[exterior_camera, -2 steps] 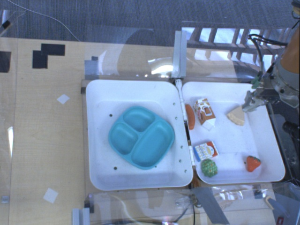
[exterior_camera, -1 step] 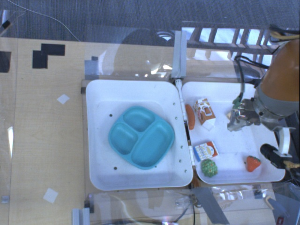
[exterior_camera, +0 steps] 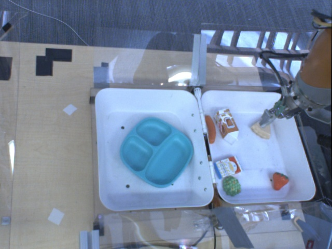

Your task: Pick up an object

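We see a blue plate [exterior_camera: 156, 152] in the left bin [exterior_camera: 109, 191]. In the right bin [exterior_camera: 306, 191], the gripper [exterior_camera: 268, 119] touches the wedge [exterior_camera: 262, 130]; whether its jaws grip, we cannot tell. A glancing touch could shove it away.

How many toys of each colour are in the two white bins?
Blue: 1, the divided blue plastic plate in the left bin.
Red or orange: 2, the long red hot dog toy and the red strawberry toy.
Green: 1, the bumpy green broccoli toy.
Pale yellow: 1, the wedge-shaped toy at the claw.
Mixed white, red and orange: 2 small cartons.
Total: 7
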